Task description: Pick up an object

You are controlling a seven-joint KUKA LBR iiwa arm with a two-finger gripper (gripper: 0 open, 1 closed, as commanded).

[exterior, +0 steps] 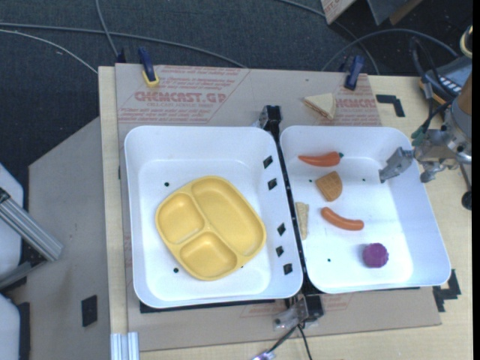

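Observation:
The right bin (427,223) holds several small food toys. An orange carrot (320,158) lies near its back wall. In front of it sit a tan biscuit (328,186), an orange sausage (343,219) and a purple ball-like piece (376,255). A pale wafer (301,220) leans at the bin's left wall. My gripper (411,169) hangs over the back right part of this bin, open, with nothing between its fingers. It is to the right of the carrot and apart from every toy.
The left bin (142,201) holds a yellow divided plate (211,226). A sandwich wedge (321,105) lies on the cardboard behind the right bin. Blue clamps (148,66) stand at the board's back edge. Cables run across the dark floor beyond.

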